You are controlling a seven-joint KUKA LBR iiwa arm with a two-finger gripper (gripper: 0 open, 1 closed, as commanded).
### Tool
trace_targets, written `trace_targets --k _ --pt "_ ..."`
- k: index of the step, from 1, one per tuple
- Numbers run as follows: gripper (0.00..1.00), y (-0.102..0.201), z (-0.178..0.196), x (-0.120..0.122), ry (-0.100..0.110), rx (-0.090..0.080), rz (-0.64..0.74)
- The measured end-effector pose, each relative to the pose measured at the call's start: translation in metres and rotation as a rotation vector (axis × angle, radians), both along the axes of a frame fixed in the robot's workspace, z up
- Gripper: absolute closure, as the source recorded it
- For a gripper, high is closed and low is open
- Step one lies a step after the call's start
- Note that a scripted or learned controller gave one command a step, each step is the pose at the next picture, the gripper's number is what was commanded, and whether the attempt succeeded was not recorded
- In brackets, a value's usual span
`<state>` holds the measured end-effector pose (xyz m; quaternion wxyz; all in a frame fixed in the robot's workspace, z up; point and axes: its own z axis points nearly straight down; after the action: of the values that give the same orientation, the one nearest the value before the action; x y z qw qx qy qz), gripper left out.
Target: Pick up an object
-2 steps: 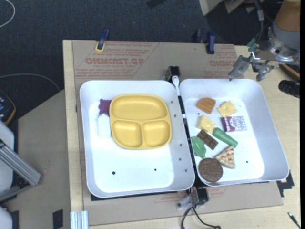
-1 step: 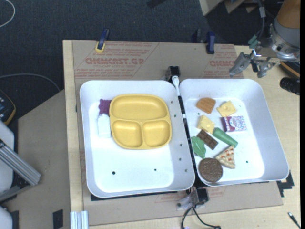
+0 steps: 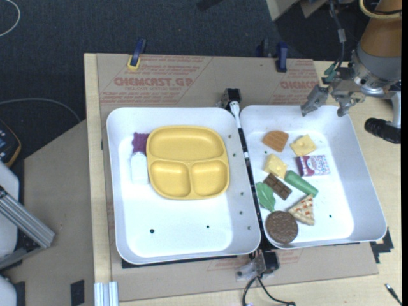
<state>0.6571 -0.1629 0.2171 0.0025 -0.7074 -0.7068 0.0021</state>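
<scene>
Hand (image 3: 327, 106) open, nothing gripped, poised above right bin (image 3: 357, 164) far edge.
Nothing picked yet: brown cookie (image 3: 281, 226) nearest, pizza slice (image 3: 304, 210) behind, green piece (image 3: 300, 183), yellow block (image 3: 303, 145) farther; grasp and lift are left.

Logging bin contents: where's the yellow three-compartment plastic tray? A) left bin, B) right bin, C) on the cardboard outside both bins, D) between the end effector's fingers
A: the yellow three-compartment plastic tray lies in the left shallow white bin, beside a small purple and white item; the small food pieces sit in the right bin.
</scene>
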Motion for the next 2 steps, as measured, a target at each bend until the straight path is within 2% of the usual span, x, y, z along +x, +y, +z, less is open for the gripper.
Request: trace_targets --k 2 --pt "0.00 0.004 -0.087 0.005 -0.002 0.001 0.002"
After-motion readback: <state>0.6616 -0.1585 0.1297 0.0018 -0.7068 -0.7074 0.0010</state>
